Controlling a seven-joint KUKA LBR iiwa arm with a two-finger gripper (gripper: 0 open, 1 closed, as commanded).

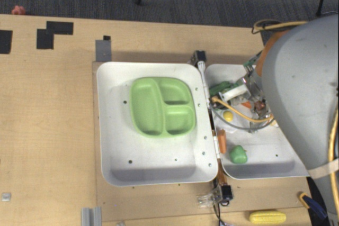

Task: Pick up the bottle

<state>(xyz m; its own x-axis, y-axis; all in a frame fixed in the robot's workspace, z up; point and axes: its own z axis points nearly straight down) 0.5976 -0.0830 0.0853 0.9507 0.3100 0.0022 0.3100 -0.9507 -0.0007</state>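
Reaching in from the right, the bulky grey robot arm (pixel 304 92) covers much of the right white shallow bin (pixel 265 166), and its pincer (pixel 253 93) sits low over the bin's upper middle, among a tangle of wires. Whether the pincer is spread or pressed together I cannot tell; the wrist and cables hide it.

The small bottle with a white body and green end (pixel 229 91) lies on its side in the upper left part of the right bin, just left of the pincer. Its long axis runs roughly left to right, tilted slightly, with the green end towards the divider between the bins and the white end towards the pincer. Whether the pincer touches it cannot be made out.

Just below the bottle lies a small round yellow object (pixel 228 115), with a thin curved orange-yellow cable (pixel 254 120) looping past it. Further down, near the bin's left wall, lies a short orange carrot-like stick (pixel 222 141), and beside it a green rounded pepper-like toy (pixel 238 155).

The left white shallow bin (pixel 114 129) holds a light green divided plastic plate (pixel 161 107) with three compartments. On the tan wooden surface (pixel 47 124), below the right bin, lies a yellow corn cob toy (pixel 267 216).
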